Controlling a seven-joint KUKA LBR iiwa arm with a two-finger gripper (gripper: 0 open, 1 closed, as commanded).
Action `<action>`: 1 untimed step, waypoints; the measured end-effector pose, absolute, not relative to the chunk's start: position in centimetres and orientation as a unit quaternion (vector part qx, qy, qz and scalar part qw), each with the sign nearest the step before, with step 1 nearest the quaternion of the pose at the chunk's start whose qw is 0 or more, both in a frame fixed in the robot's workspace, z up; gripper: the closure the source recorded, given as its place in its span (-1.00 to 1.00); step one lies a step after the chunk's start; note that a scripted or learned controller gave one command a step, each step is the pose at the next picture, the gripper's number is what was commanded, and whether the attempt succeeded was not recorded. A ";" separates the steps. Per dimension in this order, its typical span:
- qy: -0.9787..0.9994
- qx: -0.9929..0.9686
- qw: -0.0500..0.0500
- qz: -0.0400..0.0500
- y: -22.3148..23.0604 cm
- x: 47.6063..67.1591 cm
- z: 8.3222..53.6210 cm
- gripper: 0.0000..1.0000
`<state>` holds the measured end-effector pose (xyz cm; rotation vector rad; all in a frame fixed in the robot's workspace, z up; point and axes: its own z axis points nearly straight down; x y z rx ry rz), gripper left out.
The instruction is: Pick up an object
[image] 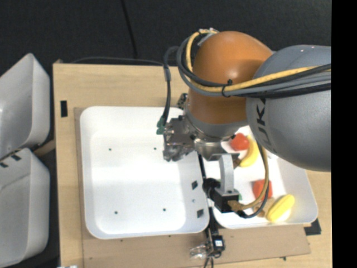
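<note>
Gripper (pixel 177 143) is hovering beside the right shallow white bin (pixel 298 190); spread or closed, cannot tell. Yellow lemon-shaped toy (pixel 280 206) is looking light and slick; pinch its middle.

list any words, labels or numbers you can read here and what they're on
"K": dark lettering on the grey arm, turned sideways; the letters after it are cut off and can't be read.
No other text can be read.
</note>
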<state>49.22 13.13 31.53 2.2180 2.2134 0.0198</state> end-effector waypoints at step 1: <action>0.711 0.703 0.003 0.008 22.7 57.6 39.6 1.00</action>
